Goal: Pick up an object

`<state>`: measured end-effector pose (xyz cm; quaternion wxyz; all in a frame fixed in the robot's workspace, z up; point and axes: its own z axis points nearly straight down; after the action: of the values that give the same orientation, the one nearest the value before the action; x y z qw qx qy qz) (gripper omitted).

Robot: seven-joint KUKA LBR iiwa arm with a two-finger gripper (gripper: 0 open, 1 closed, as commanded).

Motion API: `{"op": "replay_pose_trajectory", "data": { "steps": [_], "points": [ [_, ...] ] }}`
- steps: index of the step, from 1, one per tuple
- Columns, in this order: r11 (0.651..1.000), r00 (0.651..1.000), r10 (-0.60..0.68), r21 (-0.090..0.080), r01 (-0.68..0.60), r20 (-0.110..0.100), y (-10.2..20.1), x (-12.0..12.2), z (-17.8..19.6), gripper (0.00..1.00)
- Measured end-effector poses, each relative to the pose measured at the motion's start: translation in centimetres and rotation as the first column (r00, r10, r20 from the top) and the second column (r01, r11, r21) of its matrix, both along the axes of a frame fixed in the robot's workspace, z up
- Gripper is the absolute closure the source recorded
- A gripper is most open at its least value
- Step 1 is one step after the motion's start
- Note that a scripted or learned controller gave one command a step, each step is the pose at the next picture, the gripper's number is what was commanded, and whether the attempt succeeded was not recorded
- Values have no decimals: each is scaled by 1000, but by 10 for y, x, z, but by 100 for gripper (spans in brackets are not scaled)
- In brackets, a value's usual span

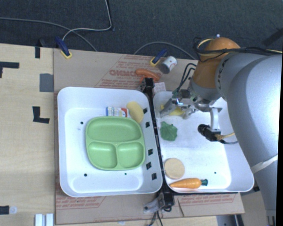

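Reaching into the far part of the right bin, the gripper is seen low over a yellow object near the bin's far-left corner, just beside the divider between the two bins. Whether the hand is released or clenched cannot be told, since the wrist hides it. A green leafy item lies just toward the near side of that spot. A round tan biscuit and a carrot rest by the near-left corner. The left bin carries a green divided plate. For a sound pick, the descent is best centred on the yellow object and kept clear of the bin wall.
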<state>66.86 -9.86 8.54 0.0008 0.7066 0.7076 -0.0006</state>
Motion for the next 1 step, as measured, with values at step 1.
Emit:
{"op": "replay_pose_trajectory", "data": {
  "steps": [1],
  "points": [
    [1000,1000,0,0,0,-1,0,0,2,0]
  ]
}}
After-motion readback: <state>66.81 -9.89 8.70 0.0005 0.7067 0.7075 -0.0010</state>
